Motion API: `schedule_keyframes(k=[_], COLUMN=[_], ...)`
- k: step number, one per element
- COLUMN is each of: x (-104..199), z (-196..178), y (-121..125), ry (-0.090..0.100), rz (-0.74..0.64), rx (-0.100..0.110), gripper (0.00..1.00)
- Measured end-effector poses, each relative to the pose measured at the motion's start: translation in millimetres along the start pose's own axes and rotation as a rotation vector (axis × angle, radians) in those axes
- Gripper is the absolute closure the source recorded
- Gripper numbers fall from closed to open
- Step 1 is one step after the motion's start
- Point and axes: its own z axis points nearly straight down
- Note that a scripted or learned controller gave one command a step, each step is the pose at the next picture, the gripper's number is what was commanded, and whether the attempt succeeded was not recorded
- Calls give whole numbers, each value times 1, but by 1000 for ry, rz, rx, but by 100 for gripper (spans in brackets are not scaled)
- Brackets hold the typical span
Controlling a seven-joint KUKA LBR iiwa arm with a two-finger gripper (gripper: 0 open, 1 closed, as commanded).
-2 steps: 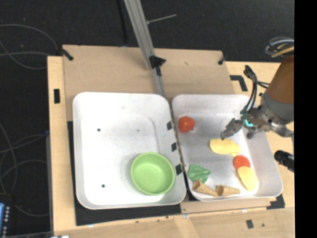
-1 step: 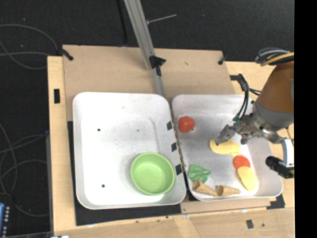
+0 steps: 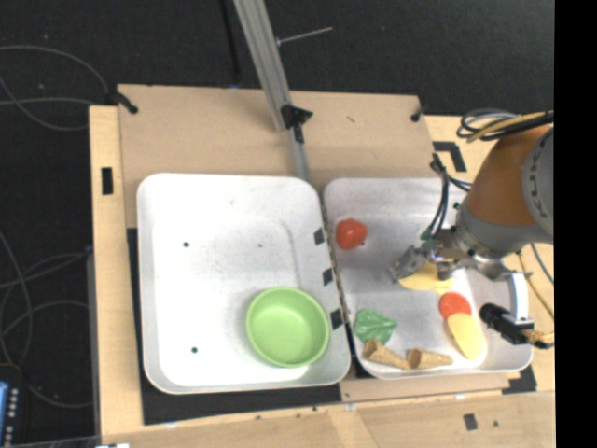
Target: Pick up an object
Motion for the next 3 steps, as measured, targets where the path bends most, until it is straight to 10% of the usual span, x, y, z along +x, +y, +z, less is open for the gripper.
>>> schedule_keyframes(k=[1, 2, 3], x=[-2, -5, -2], z=[20, 4, -42], y=[1, 4, 1], ry=[-3, -7, 2], rz=[2, 6, -2], rx=[-6, -21, -10], gripper=[0, 100, 100])
